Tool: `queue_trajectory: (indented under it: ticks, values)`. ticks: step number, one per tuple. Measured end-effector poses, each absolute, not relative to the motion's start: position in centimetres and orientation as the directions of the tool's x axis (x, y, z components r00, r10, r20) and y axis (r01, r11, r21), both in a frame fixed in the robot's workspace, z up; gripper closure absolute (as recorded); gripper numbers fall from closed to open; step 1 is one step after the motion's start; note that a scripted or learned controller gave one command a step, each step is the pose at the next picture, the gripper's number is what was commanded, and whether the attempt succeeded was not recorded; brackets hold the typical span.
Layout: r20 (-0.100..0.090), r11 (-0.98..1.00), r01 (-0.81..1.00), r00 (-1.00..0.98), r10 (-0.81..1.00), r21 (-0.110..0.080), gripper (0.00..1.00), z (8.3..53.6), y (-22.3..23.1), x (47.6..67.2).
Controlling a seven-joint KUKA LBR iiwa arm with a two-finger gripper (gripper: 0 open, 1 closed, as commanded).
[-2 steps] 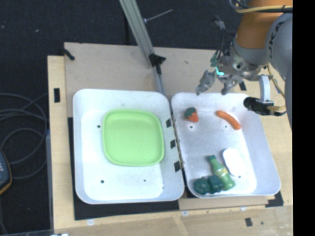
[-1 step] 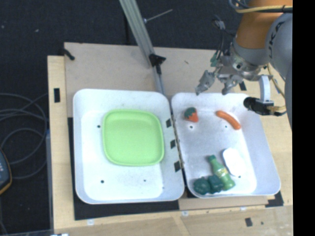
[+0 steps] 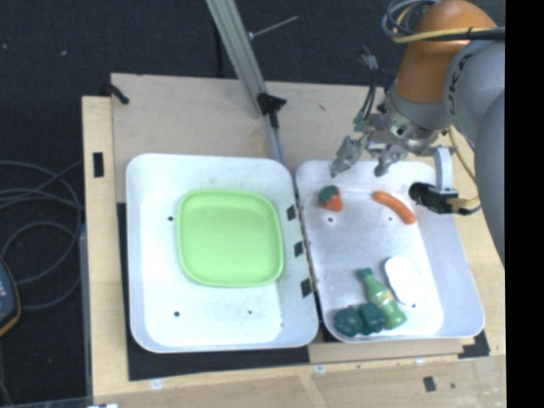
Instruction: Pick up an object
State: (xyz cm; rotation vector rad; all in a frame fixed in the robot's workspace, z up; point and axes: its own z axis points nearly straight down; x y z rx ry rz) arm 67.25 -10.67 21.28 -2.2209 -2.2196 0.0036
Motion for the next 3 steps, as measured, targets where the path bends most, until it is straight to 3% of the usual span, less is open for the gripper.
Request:
queue_trajectory:
  ticks: [2,3]
  values:
    - [0.0,-0.001,1.0,0.001,1.0,-0.004,0.0,11.8,-12.1,66.4]
    - [-0.001,-0.002,1.0,0.002,1.0,0.003,1.0,13.2,-12.2,66.6]
